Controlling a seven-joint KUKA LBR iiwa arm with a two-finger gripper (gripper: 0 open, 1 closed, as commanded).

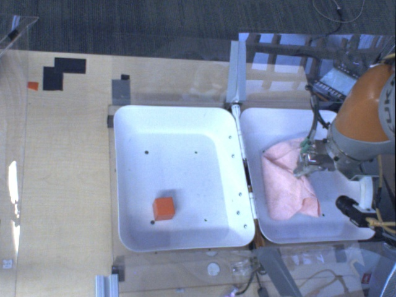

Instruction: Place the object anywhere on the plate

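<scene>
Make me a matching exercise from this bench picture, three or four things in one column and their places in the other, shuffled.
Things:
1. small orange cube
2. crumpled pink cloth
3. two-finger gripper
4. black L-shaped mark

Places:
A. at the pink cloth's upper right edge
B. on the wooden bench top, far upper left
C. lower left part of the left white bin
D. inside the right white bin

Pairs: 1-C, 2-D, 3-A, 4-B
</scene>
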